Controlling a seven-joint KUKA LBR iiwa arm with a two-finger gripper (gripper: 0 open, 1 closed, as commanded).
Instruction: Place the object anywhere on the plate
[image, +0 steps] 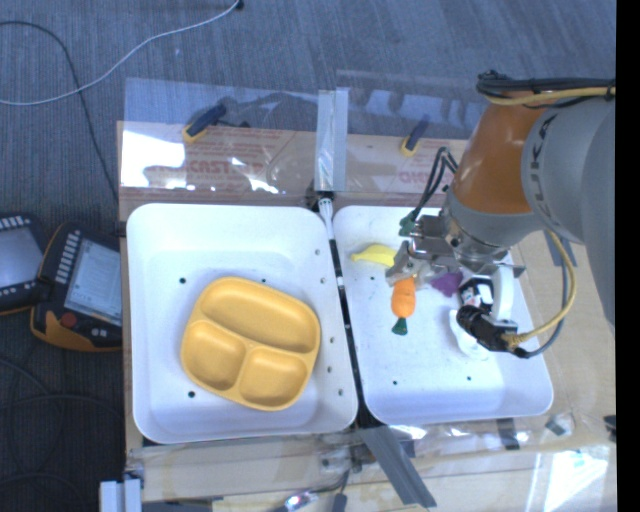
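Orange toy carrot (402, 299) lies in the right bin (440, 395) just below the jaws (418, 262), whose opening I cannot tell.

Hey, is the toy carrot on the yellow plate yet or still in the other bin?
Still in the right bin. The carrot lies on that bin's white floor just below the gripper, while the yellow plate sits in the left bin.

Bench (150, 160) bears two white bins: left bin (160, 240), right bin (500, 390), touching.
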